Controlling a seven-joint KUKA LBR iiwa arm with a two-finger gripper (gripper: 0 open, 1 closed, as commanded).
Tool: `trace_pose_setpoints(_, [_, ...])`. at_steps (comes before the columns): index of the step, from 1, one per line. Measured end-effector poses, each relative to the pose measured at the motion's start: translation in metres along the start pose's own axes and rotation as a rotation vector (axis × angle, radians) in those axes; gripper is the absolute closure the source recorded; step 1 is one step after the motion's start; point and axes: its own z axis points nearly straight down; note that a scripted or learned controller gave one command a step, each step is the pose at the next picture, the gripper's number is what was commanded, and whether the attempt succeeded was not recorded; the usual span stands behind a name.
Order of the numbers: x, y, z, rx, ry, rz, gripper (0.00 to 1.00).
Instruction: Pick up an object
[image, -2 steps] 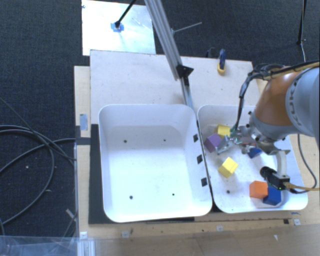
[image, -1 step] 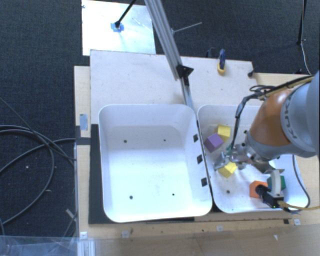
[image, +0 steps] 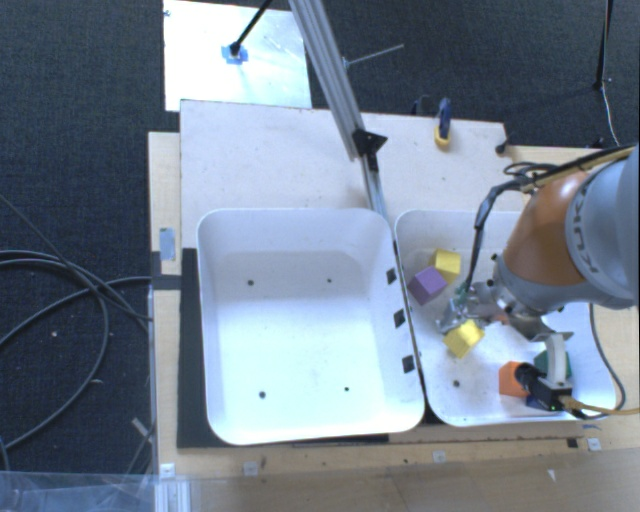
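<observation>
Yellow block (image: 462, 339), a small tilted cube, sits right under the pincer (image: 466, 312) in the rt bin (image: 440, 405), arm (image: 570, 245) bent in from the right w/ wrist angled down-left, purple block (image: 427, 284) & 2nd yellow one (image: 447, 263) just up-left, orange block (image: 514, 379) down-right; can't tell pincer state.

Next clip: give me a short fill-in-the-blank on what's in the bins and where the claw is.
1. The purple block lies in the ____ bin.
2. The claw hangs just above a ____ block.
3. The orange block sits near that bin's ____ edge.
4. Yellow blocks in view, counting the one at: ____.

Missing words: right; yellow; front; two
</observation>
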Motion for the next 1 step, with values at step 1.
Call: trace_pose_setpoints(1, [0.0941,0.0080,-0.0913,-0.007,0.003,-0.010,1.00])
